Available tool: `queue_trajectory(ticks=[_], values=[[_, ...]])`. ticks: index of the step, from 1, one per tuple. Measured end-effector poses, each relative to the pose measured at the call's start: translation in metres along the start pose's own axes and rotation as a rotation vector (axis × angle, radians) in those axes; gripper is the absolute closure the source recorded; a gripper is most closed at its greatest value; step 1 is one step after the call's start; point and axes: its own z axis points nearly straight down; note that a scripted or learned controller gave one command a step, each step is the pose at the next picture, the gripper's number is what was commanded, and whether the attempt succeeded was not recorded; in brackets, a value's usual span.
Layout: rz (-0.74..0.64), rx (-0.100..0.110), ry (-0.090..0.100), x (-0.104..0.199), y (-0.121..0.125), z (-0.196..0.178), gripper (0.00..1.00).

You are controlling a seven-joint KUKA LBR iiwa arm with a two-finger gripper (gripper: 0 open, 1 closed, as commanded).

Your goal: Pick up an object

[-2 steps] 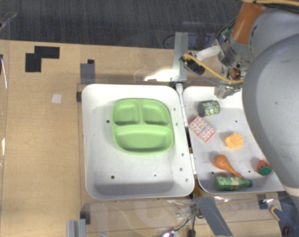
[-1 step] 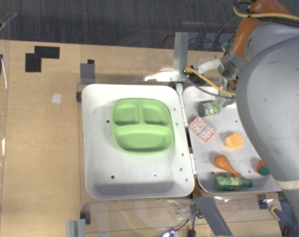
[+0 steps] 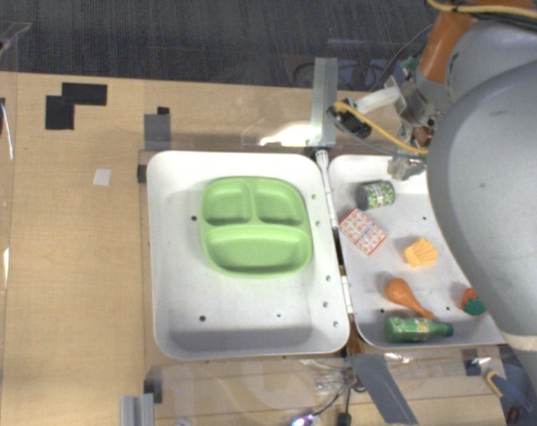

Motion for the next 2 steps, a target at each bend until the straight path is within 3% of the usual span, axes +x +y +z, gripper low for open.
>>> queue_trajectory(ticks=[1,2], values=[[-0.013,-0.002,-0.003,-0.004,0.006,0.041,1.00],[0.000,0.000,-0.001,0.006,-0.032,0.041,1.00]])
